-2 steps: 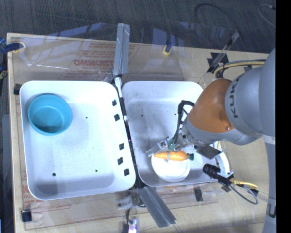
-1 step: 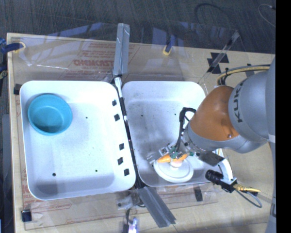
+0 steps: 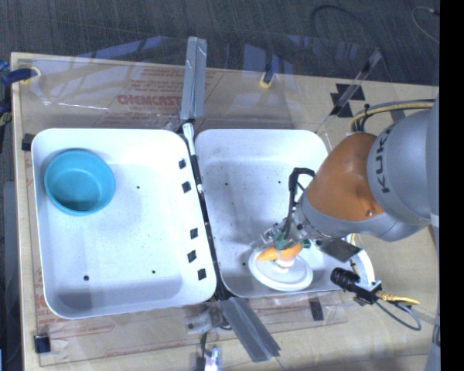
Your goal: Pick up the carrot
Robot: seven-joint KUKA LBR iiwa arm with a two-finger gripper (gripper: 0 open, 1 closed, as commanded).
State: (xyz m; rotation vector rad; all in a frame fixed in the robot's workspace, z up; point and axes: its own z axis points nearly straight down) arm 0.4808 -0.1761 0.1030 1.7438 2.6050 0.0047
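Carrot (image 3: pixel 282 251) lying orange on the white plate (image 3: pixel 281 277) near the right bin's (image 3: pixel 240 161) front edge, gripper (image 3: pixel 288 238) low over it, fingers' state impossible to tell; best lifted straight up, slowly, off the plate.

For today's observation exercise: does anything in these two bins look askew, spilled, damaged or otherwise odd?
Nothing stands out. The round blue bowl sits upright in the left white bin. In the right white bin, the small orange carrot lies on a round white plate, with the gripper right over it. Nothing looks spilled or broken.
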